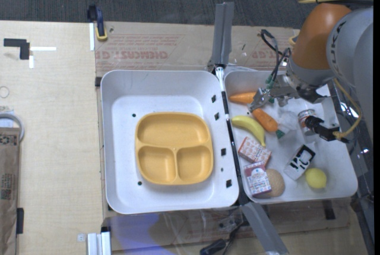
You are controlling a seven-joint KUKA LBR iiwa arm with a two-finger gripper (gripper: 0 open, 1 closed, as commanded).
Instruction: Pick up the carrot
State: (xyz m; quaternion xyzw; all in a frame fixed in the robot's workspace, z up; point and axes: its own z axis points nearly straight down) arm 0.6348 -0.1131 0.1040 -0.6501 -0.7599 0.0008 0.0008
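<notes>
The carrot (pixel 265 120) is orange-red with a small green end and lies slanted in the upper middle of the right bin (pixel 350 179). A second, paler orange tapered piece (pixel 242 97) lies just up and left of it. My gripper (pixel 263 97) hangs low over the bin, right above the carrot's upper end and beside the paler piece. Whether it touches either one I cannot tell. The grey arm with its orange band (pixel 317 34) reaches in from the upper right.
A banana (pixel 249 128) lies left of the carrot. Below are two red-and-white cartons (pixel 254 151), a bread roll (pixel 274 182), a black-and-white box (pixel 300 160), a lemon (pixel 316 178) and a small can (pixel 307 120). The left bin (pixel 116 129) holds a yellow divided plate (pixel 174 148).
</notes>
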